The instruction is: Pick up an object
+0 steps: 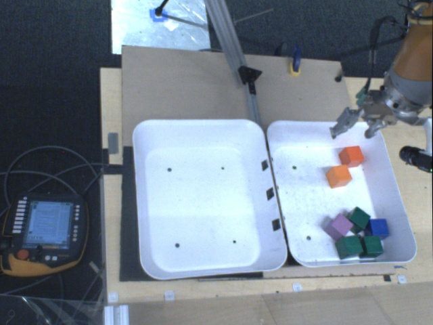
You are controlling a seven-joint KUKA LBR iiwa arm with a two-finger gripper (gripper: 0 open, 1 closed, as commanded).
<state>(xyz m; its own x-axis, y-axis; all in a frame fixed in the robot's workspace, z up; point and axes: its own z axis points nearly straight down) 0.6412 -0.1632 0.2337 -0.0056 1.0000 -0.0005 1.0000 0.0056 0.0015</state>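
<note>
The gripper (356,125) hangs with its fingers spread apart and nothing between them, poised over the far end of the right bin (298,249), seemingly to drop on the red-orange block (351,156) just below it, the orange block (338,176) next beyond.

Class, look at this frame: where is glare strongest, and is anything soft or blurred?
Camera view: strongest glare on the shiny sheet at top left; both white bins look bright and nearly washed out; the gripper and cubes are slightly soft-edged.
</note>
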